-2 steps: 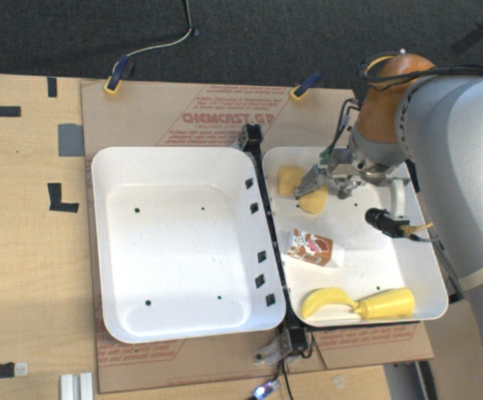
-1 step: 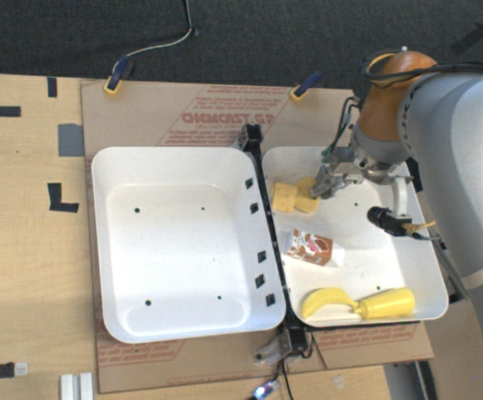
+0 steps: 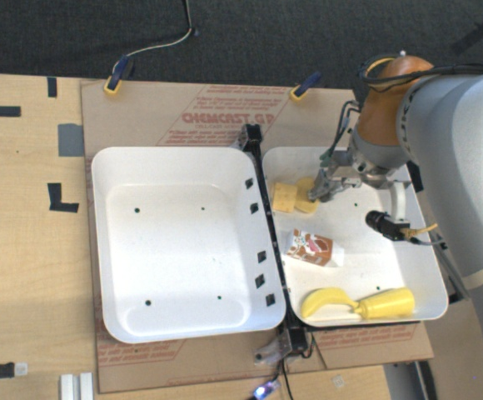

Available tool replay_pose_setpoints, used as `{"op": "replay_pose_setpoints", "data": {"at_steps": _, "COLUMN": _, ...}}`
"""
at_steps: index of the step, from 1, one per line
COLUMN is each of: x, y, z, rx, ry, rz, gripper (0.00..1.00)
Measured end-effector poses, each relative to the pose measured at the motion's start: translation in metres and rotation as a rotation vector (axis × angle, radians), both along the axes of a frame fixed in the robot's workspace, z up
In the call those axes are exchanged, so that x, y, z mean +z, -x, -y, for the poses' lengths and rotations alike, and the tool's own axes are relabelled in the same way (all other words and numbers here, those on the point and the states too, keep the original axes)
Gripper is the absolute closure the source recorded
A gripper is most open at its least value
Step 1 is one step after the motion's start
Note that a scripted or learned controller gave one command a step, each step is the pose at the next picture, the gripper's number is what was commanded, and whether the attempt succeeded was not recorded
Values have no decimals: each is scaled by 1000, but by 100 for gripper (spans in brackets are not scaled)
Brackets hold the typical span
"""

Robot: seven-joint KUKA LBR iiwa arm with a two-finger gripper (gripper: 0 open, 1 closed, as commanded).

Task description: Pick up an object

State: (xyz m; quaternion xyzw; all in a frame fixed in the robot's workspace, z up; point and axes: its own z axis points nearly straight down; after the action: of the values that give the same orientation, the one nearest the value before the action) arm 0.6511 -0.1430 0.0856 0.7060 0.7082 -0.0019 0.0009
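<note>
**Hand low over the yellow block in the right bin**

The grey arm [image 3: 454,157] reaches in from the right, with its orange band [image 3: 385,111] above the far edge of the right bin [image 3: 366,261]. The hand [image 3: 321,188] points down and to the left into the far left part of that bin. Its tip is at the right end of a pale yellow block [image 3: 284,197]. From this slanted view I cannot tell whether the tip touches the block or sits just over it. I also cannot tell whether the hand is apart or together, and nothing is seen clamped in it.

The yellow block lies flat on the bin floor, just beside the wall shared with the left bin [image 3: 175,248].

Nearer the camera, a small red and white packet [image 3: 311,247] lies by the same wall, apart from the block. At the near edge of the right bin a banana [image 3: 325,302] lies curved, with its right end touching a yellow tube [image 3: 389,302] that lies on its side.

Both bins rest side by side on a sheet of brown cardboard [image 3: 216,117] with red lettering. A yellow clamp [image 3: 115,82] and a blue clamp [image 3: 306,83] hold its far edge. The cardboard sits on the wooden desk [image 3: 25,248].
</note>
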Motion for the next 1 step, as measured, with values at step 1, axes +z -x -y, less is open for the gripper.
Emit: {"op": "replay_pose_setpoints", "data": {"at_steps": 1, "x": 0, "y": 119, "z": -7, "rx": -6, "ry": -5, "rz": -1, "gripper": 100}}
